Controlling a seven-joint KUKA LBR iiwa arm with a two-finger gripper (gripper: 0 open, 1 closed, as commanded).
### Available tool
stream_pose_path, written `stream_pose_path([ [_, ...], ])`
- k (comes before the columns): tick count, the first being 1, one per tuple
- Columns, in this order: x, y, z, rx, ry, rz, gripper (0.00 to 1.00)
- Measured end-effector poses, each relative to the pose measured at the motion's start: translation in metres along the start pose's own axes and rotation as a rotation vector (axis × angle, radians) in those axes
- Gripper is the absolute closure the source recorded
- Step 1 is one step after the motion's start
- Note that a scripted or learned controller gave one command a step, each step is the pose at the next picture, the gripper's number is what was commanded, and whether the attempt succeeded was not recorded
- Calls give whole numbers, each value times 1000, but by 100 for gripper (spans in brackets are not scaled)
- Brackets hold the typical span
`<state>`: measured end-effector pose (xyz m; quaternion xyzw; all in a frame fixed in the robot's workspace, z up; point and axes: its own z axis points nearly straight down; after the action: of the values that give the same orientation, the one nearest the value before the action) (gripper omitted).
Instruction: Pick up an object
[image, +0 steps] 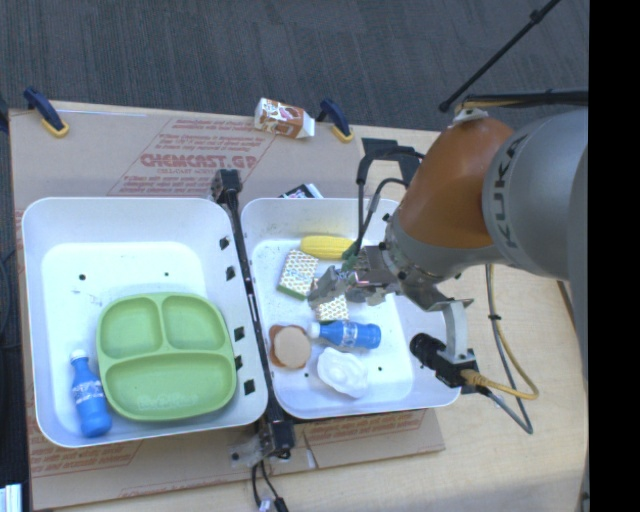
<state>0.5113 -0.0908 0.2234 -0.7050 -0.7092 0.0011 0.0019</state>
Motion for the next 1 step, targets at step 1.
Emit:
stream_pose_path([
  [1, -6, 76, 126, -14, -3, -3, 0],
])
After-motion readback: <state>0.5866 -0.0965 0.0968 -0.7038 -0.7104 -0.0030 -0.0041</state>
